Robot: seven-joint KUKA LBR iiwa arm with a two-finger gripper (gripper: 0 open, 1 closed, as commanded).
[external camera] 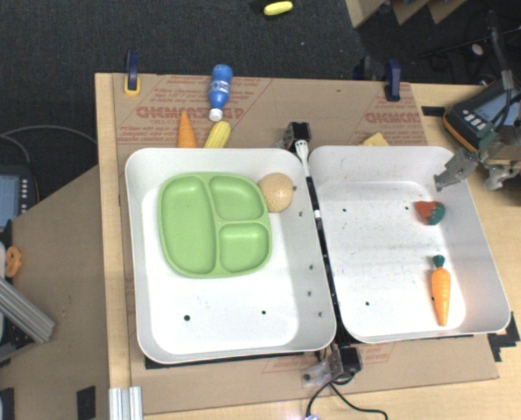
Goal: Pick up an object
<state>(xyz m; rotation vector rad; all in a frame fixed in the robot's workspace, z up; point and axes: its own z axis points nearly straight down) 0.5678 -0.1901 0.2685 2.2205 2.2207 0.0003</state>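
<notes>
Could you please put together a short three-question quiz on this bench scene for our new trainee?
1. True or false: the green divided plate lies in the right bin.
2. What rests in the left bin against the plate's upper right corner? A) a blue bottle B) a tan ball C) a yellow banana
3. Name the orange object near the right bin's lower right corner.

Key:
1. False; it lies in the left bin.
2. B, the tan ball.
3. The toy carrot.

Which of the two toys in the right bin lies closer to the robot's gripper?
The small red toy with a green end. It lies near the bin's right wall, just below the gripper, while the orange carrot lies farther down, toward the bin's near edge.
</notes>
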